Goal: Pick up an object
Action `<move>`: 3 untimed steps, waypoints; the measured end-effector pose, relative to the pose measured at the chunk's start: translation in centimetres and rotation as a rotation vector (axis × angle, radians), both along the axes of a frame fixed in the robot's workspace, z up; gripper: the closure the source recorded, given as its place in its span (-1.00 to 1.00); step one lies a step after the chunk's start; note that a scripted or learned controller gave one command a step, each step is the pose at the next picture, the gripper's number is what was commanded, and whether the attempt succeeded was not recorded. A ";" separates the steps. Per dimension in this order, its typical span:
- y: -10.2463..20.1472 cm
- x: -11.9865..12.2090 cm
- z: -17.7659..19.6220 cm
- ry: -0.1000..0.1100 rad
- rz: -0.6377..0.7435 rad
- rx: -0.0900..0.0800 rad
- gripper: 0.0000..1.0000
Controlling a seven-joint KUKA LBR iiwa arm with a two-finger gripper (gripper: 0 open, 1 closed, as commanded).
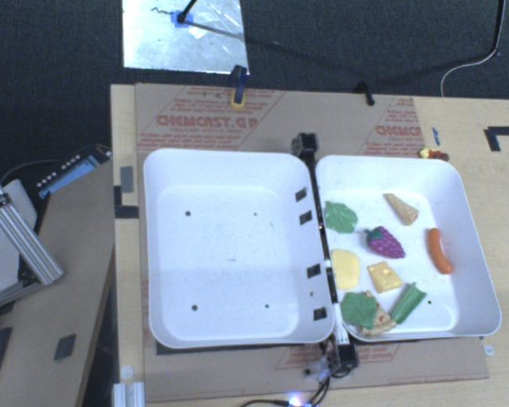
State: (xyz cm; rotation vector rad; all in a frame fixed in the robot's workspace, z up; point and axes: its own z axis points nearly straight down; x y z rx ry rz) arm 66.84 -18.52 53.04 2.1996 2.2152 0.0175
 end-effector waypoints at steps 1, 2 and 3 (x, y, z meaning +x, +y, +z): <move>-2.2 0.0 -1.8 0.019 -0.007 0.004 1.00; -2.1 0.0 -1.8 0.019 -0.004 0.004 -1.00; -2.0 0.1 -0.5 0.014 0.000 0.002 1.00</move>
